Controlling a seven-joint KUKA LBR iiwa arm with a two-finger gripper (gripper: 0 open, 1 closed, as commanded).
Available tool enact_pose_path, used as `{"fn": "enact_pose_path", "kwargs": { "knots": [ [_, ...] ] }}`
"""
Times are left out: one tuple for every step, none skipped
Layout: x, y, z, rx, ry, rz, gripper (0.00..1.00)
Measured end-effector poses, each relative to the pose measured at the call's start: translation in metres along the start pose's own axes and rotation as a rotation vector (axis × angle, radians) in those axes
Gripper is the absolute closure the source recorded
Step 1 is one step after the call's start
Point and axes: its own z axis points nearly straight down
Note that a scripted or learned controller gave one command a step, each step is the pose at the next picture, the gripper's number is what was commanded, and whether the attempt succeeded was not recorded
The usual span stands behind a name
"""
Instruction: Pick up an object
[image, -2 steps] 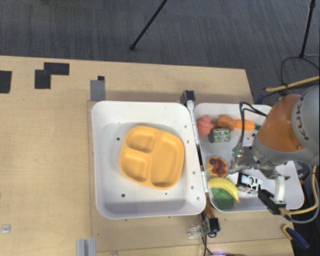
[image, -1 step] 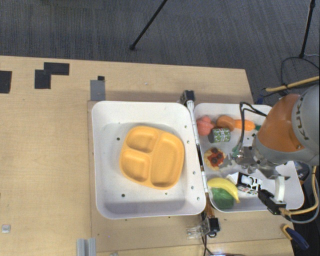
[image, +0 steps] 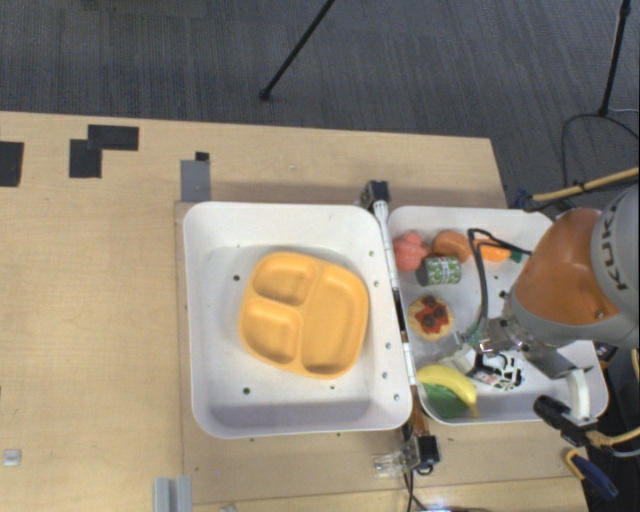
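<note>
The right bin (image: 520, 222) holds several small toys. A pink one (image: 407, 249) lies at its far left, with an orange one (image: 452, 243) and a green can (image: 441, 270) beside it. A small tart with red topping (image: 432, 316) sits lower down, and a yellow banana with a green piece (image: 449, 388) lies at the near left corner. My gripper (image: 494, 364) hangs low over the bin's near middle, just right of the banana and below the tart. The arm's orange band (image: 563, 272) covers the bin's right part.
The left bin (image: 215, 300) holds a yellow divided plate (image: 303, 312) at its middle. A metal bar (image: 388, 255) separates the two bins. Black cables loop over the right bin near the arm. Bare wooden bench lies to the left.
</note>
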Motion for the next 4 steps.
{"fn": "enact_pose_path", "kwargs": {
  "knots": [
    [0.001, 0.004, -0.012, -0.008, -0.001, -0.004, 1.0],
    [0.075, 0.024, -0.097, 0.01, 0.007, -0.235, 1.0],
    [0.075, 0.024, -0.096, 0.011, 0.006, -0.234, 0.0],
    [0.0, 0.07, 0.002, 0.005, 0.005, -0.463, 0.0]
  ]
}}
